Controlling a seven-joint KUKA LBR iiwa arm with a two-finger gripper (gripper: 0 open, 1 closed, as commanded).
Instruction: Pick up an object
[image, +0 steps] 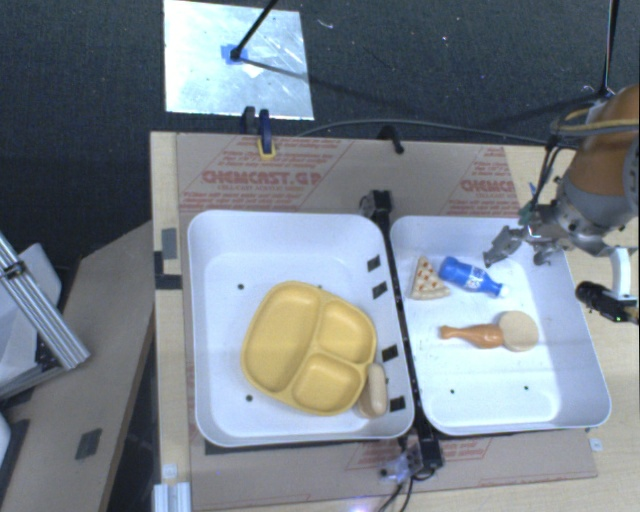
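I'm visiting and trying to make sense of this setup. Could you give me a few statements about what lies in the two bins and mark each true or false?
1. The yellow divided tray lies in the left bin. True.
2. The blue bottle stands upright. False: it lies on its side in the right bin.
3. A toy pizza slice lies just left of the blue bottle. True.
4. The toy drumstick sits on the yellow tray. False: it lies on the right bin's floor, beside a tan round piece.
5. The hand holds the bottle. False: it hovers above the right bin's upper right, nothing between its fingers.
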